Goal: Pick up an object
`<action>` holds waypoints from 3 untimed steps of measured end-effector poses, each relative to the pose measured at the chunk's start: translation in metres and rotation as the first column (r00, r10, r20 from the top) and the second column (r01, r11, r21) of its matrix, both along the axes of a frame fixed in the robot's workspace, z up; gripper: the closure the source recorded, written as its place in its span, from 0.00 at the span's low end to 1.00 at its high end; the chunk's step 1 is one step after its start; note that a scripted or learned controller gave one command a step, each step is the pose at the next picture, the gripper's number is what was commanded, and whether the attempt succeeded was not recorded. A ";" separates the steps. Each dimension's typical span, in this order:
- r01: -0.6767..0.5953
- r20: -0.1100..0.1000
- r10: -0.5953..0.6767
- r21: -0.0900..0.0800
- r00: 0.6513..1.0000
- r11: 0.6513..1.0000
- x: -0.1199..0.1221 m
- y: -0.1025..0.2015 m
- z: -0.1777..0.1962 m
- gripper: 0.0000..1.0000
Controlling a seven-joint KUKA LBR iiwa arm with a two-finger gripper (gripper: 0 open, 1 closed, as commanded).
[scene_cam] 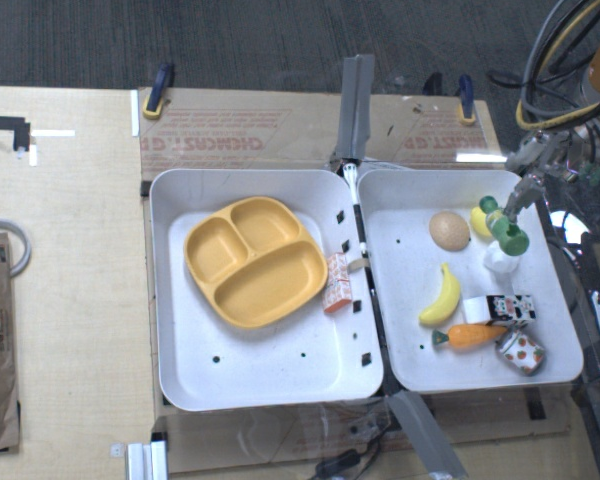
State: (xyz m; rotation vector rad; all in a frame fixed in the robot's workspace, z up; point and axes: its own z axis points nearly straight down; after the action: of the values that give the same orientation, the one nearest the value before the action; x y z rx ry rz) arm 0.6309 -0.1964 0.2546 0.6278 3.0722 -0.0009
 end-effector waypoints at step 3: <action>0.293 0.000 -0.293 0.000 0.956 0.956 -0.039 -0.027 -0.077 0.00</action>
State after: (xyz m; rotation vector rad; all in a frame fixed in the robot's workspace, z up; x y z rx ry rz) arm 0.5918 -0.2234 0.1776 1.0756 2.9452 -0.0022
